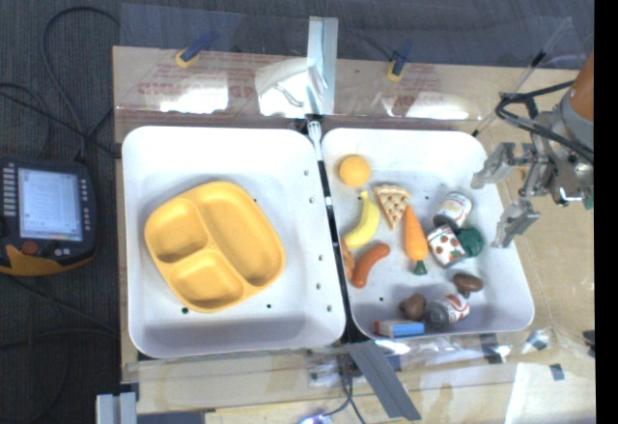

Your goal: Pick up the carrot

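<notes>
**Carrot lies in the right bin, jaws apart at the bin's right rim**

The carrot (414, 237) lies in the middle of the right bin (502, 296), its green top pointing toward the near edge. A pizza slice (391, 203) touches its upper end, and a banana (363, 222) and a sausage (368, 264) lie to its left. An orange (354, 170) sits further back. Just right of the carrot is a white cube with red spots (443, 245), with a green piece (470, 241) beside it. A blue block (400, 327) lies by the near wall. The gripper (510, 195) hovers over the bin's right rim, well apart from the carrot, jaws released and grasping nothing. The left bin (154, 316) holds a yellow divided plate (212, 244). On the desk's left lies a teach pendant (45, 214).
</notes>
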`<action>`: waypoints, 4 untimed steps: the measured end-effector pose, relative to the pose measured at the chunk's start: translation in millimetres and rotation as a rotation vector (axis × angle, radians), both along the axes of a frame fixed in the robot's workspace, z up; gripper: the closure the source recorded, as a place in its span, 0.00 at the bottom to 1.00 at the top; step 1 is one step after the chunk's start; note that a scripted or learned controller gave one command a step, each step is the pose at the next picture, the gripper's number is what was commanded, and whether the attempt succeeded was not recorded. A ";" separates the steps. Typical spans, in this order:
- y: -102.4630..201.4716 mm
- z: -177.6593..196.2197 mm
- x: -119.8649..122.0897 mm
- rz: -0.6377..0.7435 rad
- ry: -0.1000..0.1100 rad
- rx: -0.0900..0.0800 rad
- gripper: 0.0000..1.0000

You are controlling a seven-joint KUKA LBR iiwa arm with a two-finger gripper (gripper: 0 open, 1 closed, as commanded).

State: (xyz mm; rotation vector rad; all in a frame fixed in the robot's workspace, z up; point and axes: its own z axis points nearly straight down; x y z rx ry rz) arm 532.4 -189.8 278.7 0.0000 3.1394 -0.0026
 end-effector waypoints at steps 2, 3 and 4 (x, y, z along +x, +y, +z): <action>90.8 -187.6 12.0 -0.182 -0.007 -0.002 0.00; 91.4 -175.2 15.6 -0.180 -0.019 -0.004 1.00; 136.0 -53.0 26.2 -0.152 -0.012 0.002 1.00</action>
